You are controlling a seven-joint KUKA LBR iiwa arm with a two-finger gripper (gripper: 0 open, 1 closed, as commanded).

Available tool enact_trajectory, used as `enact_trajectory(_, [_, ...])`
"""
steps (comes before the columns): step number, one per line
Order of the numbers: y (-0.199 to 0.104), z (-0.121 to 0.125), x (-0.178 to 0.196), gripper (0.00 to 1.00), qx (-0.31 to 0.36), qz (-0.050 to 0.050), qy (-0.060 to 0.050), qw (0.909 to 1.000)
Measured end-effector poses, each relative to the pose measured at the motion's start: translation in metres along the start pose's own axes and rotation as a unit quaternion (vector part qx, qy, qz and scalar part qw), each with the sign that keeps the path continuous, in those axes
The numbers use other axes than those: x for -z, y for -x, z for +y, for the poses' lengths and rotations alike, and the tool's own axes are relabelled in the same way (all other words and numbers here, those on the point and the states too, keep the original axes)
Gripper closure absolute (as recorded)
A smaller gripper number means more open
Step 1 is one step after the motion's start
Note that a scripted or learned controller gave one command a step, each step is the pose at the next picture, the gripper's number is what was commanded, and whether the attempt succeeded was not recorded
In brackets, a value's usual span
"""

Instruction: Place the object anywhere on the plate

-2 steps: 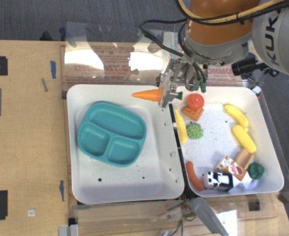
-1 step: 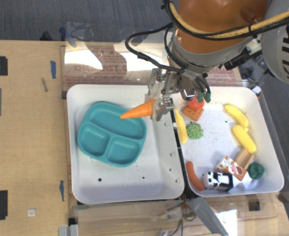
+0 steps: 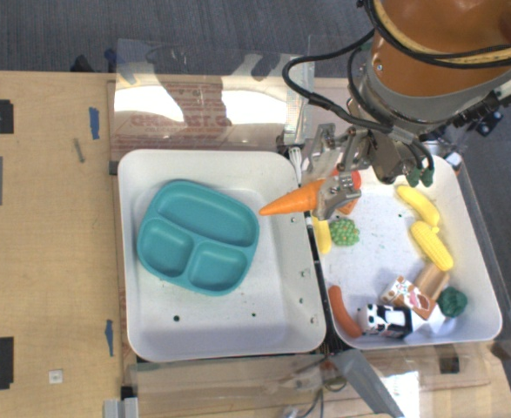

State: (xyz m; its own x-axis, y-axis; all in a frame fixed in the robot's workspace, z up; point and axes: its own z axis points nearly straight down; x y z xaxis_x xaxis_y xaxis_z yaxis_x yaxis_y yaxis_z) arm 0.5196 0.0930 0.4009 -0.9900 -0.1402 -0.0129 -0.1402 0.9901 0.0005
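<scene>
You can see the gripper (image 3: 332,192) closed on the thick end of the orange carrot (image 3: 292,201), which it holds above the seam between the two bins, tip pointing left toward the teal plate (image 3: 199,236). That plate lies in the left bin (image 3: 142,320), well left of the carrot tip. In the right bin (image 3: 477,320) you'll find a green broccoli piece (image 3: 344,232) just below the gripper, two yellow corn cobs (image 3: 431,244) to the right, and a red sausage (image 3: 344,312) near the front
</scene>
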Motion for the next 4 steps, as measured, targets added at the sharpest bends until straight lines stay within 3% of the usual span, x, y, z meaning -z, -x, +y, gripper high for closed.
enact_trajectory(1, [0.024, 0.064, 0.074, 1.0, -0.019, 0.0, 0.001, 0.9998])
enact_trajectory(2, [0.024, 0.062, 0.071, 0.0, -0.021, 0.003, 0.001, 0.9998])
enact_trajectory(3, [0.026, 0.063, 0.084, 1.0, -0.02, -0.003, 0.002, 0.9998])
enact_trajectory(4, [-0.013, 0.004, 0.024, 1.0, 0.143, 0.005, 0.001, 0.9898])
